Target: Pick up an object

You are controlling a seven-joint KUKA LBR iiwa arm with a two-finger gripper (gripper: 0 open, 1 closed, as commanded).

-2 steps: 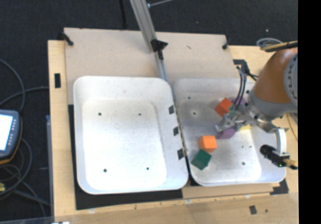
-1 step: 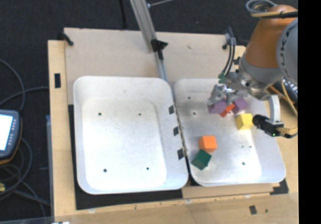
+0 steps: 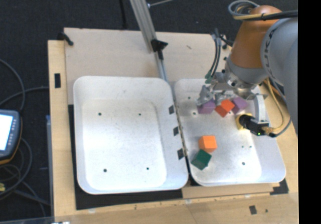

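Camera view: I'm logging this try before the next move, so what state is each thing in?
Pincer: low over the right bin's far end, among the blocks; grip unclear.
Red-orange block: beside the pincer, tilted.
Purple blocks: lying by the pincer.
Orange cube: resting on the bin floor, apart.
Green cube: resting beside the orange cube.
Right bin: holding all the blocks.

No text, label or number is legible.
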